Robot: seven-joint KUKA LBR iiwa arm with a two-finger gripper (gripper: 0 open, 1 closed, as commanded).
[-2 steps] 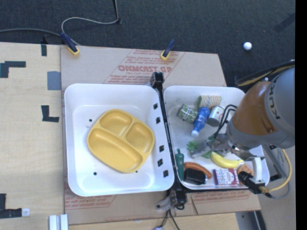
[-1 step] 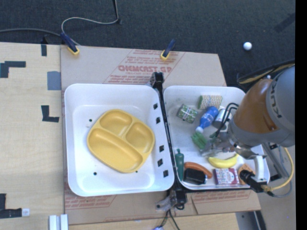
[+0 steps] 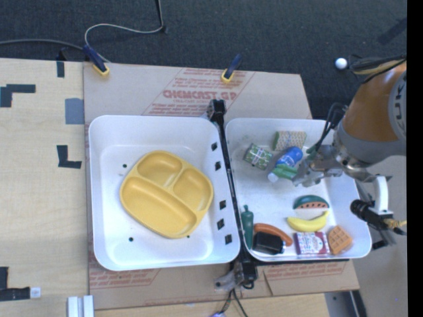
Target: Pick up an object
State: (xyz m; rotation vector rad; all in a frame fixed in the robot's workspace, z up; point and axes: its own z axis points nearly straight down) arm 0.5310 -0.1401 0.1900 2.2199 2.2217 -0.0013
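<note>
The right bin (image 3: 344, 191) holds several small objects. At its back lie a green can (image 3: 258, 155), a blue bottle with a green cap (image 3: 285, 162) and a tan cracker (image 3: 291, 139). Along the front are a watermelon slice (image 3: 310, 204), a banana (image 3: 308, 224), a waffle (image 3: 339, 240), a pink box (image 3: 310, 244), a red sausage (image 3: 273, 232), a black piece (image 3: 268, 244) and a dark green bottle (image 3: 247, 219). My gripper (image 3: 310, 171) hangs low over the right bin, just right of the blue bottle and above the watermelon slice. Nothing visibly sits in it.
A yellow divided plate (image 3: 166, 193) lies in the left bin (image 3: 106, 177). A black clip row runs along the wall between the bins (image 3: 223, 177). The arm's orange band (image 3: 373, 107) and grey wrist overhang the right bin's right rim.
</note>
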